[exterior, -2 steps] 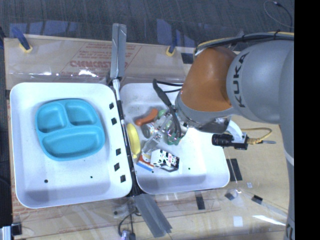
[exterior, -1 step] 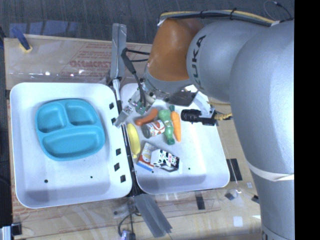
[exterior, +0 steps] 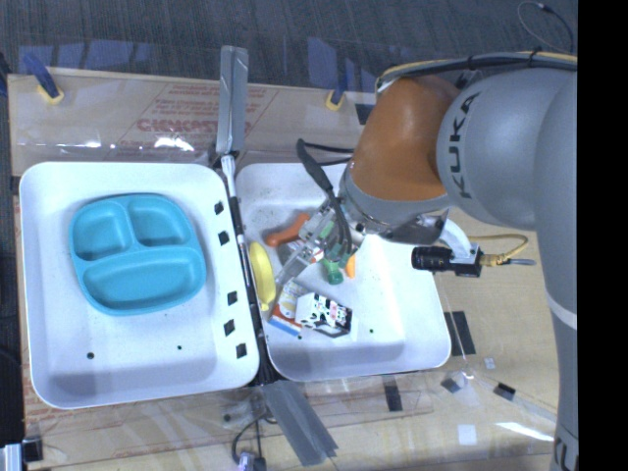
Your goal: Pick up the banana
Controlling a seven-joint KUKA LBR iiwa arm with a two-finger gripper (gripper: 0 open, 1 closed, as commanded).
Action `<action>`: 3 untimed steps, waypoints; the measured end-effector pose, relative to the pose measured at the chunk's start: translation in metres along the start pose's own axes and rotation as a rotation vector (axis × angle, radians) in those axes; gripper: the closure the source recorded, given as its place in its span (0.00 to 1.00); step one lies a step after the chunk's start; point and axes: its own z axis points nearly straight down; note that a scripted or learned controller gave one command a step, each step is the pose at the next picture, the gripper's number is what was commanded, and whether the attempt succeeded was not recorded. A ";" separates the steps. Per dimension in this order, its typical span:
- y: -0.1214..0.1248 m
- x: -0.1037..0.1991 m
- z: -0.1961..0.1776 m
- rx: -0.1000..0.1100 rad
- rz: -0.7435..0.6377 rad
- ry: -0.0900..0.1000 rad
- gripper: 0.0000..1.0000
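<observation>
The KUKA arm (exterior: 471,145) reached in from the right & hung over the right bin (exterior: 417,337), its orange band blocking much of that bin's back half. Left bin (exterior: 49,361) held just a blue divided tray (exterior: 137,251), well apart from the action. In the right bin the gripper (exterior: 312,246) sat low amid clutter, tip pointed toward the divider side; can't tell whether it was released or clenched, too much overlap w/ the items. The banana (exterior: 261,274) lay lengthwise along the right bin's left wall, just beside the gripper tip, w/ nothing visibly clamped around it. Near it: an orange piece (exterior: 283,232), a green item (exterior: 335,271), a black-&-white patterned card (exterior: 324,314). Judged step: approach/descent onto the banana, grasp not confirmed. Next move prob. needs closing across the banana's narrow width w/o hitting the wall, then a straight lift.
</observation>
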 end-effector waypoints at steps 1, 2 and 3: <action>0.042 0.057 0.000 0.000 -0.210 0.002 0.00; 0.042 0.056 -0.010 0.000 -0.214 0.000 1.00; 0.029 0.078 0.001 0.002 0.266 0.003 1.00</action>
